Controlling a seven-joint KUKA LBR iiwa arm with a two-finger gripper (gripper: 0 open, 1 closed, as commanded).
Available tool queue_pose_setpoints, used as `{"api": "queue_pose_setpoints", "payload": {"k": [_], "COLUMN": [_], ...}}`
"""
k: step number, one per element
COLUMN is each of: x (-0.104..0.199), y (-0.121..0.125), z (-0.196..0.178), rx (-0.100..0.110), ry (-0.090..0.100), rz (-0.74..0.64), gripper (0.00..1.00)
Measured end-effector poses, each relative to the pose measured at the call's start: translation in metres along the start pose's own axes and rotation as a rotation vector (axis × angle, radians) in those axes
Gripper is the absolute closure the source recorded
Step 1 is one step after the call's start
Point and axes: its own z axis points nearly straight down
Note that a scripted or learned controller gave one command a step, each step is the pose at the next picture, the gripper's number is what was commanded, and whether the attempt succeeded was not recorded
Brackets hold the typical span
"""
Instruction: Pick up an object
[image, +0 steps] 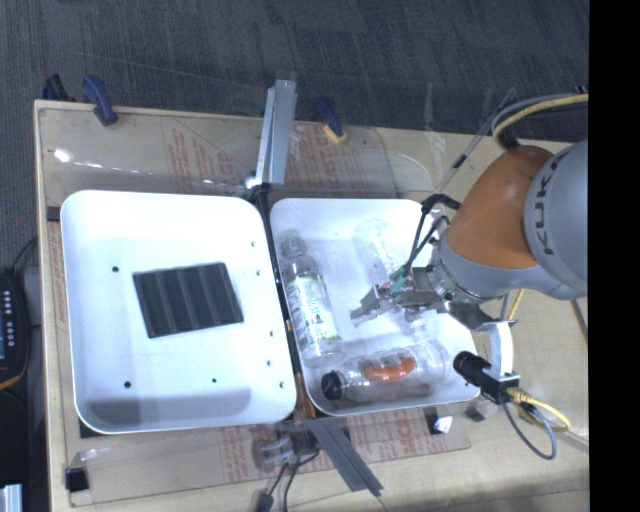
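Note:
The right bin (340, 215) holds three clear plastic bottles. One with a green and white label (308, 298) lies along the bin's left wall. Another with a black cap and orange contents (385, 373) lies along the front wall. A third, nearly see-through bottle (377, 247) lies toward the back. My gripper (378, 301) hangs over the middle of this bin, between the three bottles, reaching in from the right. Nothing shows between its fingers.
The left bin (95, 235) holds a dark ribbed rectangular pad (187, 298). A metal divider bar (275, 125) rises at the back between the bins. Blue clamps (100, 100) grip the board's back edge. Cables (530, 415) trail at the front right.

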Motion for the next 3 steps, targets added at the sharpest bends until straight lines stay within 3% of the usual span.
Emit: {"api": "queue_pose_setpoints", "payload": {"k": [1,2,3], "x": [0.014,0.037,0.020], "y": [0.016,0.021,0.070], "z": [-0.015,0.080,0.106], "rx": [-0.002,-0.002,-0.001], "ry": [-0.002,0.000,-0.001], "rz": [0.025,-0.011,0.061], "gripper": [0.00,0.00,0.00]}}
